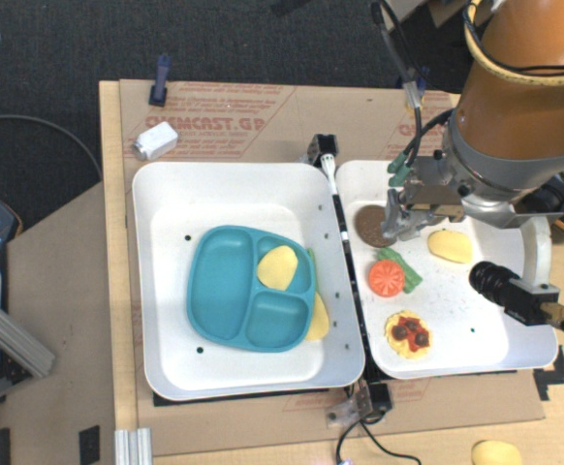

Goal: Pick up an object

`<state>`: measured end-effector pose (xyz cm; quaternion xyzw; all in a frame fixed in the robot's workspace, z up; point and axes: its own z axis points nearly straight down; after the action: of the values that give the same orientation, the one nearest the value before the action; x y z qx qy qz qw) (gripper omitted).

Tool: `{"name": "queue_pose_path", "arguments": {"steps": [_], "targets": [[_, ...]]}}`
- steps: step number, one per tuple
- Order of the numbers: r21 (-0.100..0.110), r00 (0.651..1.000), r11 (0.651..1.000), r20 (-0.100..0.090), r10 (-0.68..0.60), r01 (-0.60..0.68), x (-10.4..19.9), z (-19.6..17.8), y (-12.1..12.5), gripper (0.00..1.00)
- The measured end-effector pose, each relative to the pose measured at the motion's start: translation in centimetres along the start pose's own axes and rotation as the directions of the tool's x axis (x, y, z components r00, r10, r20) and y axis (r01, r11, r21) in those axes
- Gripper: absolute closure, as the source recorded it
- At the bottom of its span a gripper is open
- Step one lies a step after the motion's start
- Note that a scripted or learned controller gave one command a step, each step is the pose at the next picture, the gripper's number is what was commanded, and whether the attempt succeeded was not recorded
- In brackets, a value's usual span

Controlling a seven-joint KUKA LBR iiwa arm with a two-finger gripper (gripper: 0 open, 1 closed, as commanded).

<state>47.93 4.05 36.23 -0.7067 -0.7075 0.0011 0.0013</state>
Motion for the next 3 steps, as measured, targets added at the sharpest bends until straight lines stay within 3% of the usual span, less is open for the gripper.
{"name": "queue_pose_path", "arguments": {"steps": [1, 2, 3], "targets": [[-0.007, 1.0, 1.0, 0.001, 0.004, -0.004, -2.3, -1.1, 0.0, 1.0], [0.006, 1.0, 1.0, 0.001, 0.007, -0.007, -6.6, 6.0, 1.1, 1.0], [0.001, 1.0, 1.0, -0.001, -0.002, 0.002, -2.5, 7.0, 0.0, 1.0]]}}
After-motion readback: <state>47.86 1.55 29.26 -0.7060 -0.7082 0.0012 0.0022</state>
